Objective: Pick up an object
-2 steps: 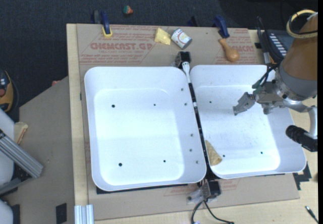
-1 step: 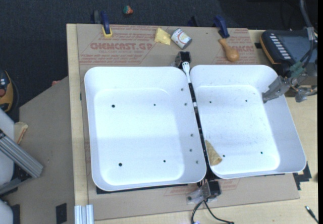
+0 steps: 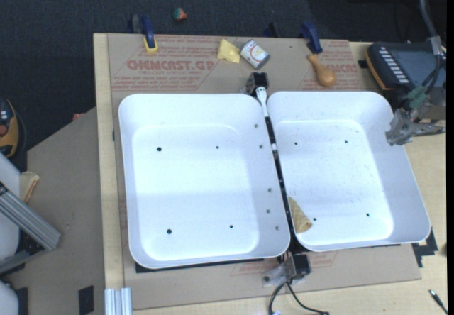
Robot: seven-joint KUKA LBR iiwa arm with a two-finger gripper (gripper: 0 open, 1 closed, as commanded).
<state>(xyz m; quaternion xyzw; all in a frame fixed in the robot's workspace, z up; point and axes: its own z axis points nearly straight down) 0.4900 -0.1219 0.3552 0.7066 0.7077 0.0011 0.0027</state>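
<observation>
A small tan, crumpled object [image 3: 300,216] lies in the right bin [image 3: 333,164], tucked into its near left corner against the wall. My gripper [image 3: 399,130] hangs at the right bin's far right rim, grey and partly cut off by cables, well away from the tan object. Nothing shows in its grasp. The left bin [image 3: 198,179] sits beside the right one, the two touching along a dark seam.
On the board behind the bins lie a yellow piece [image 3: 228,51], a small white box [image 3: 254,54] and an orange-brown handled item [image 3: 323,72]. Blue clamps [image 3: 149,35] hold the board's far edge. A dark pendant [image 3: 397,65] sits at the far right.
</observation>
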